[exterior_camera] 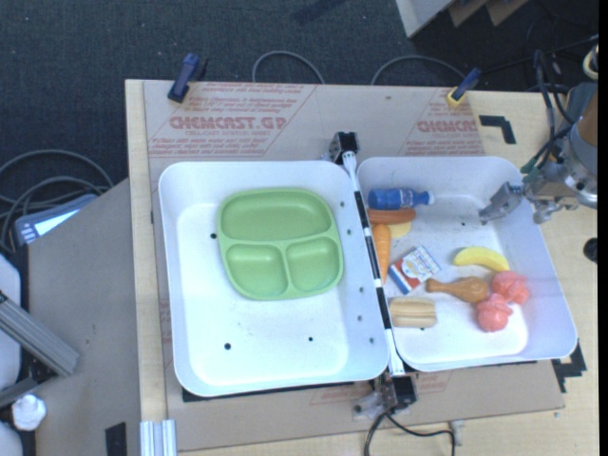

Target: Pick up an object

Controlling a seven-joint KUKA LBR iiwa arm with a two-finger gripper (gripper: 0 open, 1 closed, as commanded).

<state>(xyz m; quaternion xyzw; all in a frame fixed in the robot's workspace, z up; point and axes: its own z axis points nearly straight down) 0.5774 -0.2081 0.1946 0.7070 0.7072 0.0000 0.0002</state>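
Your fingers (510, 200) sit at the right bin's (556, 283) far right corner; whether spread or pressed together, you cannot tell. Below them: banana (481, 257), drumstick (458, 288), pink fruit (502, 300). Farther left: bottle (397, 198), carrot (382, 247).

The arm (581, 150) reaches in from the right, over the right bin's (541, 345) far right corner; its gripper (518, 202) hangs just inside that rim, pointing left and down.

Arm (581, 150) cut off at rt edge — pincer (513, 200) blurred.
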